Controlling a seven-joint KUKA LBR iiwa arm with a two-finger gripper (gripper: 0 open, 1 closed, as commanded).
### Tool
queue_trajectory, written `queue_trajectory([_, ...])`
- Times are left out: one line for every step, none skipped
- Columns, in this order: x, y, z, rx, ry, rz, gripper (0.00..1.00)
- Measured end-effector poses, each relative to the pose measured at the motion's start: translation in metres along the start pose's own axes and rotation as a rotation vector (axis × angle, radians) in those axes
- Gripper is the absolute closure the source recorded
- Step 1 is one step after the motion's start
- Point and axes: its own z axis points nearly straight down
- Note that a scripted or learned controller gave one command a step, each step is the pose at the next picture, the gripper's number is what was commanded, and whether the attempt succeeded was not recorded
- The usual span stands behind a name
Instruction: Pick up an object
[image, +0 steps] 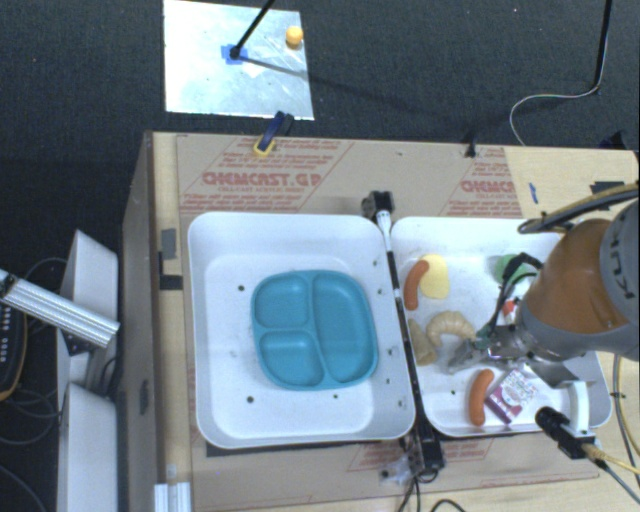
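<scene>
Worktop (300, 165): brown protective sheet with red lettering; carries two shallow white bins side by side.
Left bin (225, 300): holds a blue divided plate (313, 328) lying flat near its middle; nothing else seen in it.
Right bin (470, 240): holds all the loose small items; the arm (585, 285) reaches in over its right half.
Pincer (462, 355): low over the middle of the right bin, pointing left. The fingers look parted, with nothing visible between them; they stand just beside the croissant.
Croissant (447, 326): likely target, being nearest the fingertips. Tan, curved, lies near the bin's centre. Judged light and probably a plastic toy, so stiff enough and fairly smooth; the curved ends may slide out of a pinch. Best hold judged across the thick middle of the arc.
Yellow piece (435, 280): toward the bin's back, touching the upper sausage. Looks light; its rounded faces are judged slippery.
Upper sausage (414, 283): orange-red, lies along the divider wall. The wall leaves little finger room on that side.
Lower sausage (481, 397): near the front wall, just beside a small printed packet (512, 392). Round and narrow, it may roll; grip across its width.
Green item (510, 268): at the back, partly hidden by the arm; shape cannot be told.
</scene>
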Motion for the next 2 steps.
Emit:
queue_trajectory([0.0006,0.0017,-0.0108,-0.003,0.002,-0.001,1.0])
queue_trajectory([0.0006,0.0016,-0.0108,-0.003,0.002,-0.001,0.0])
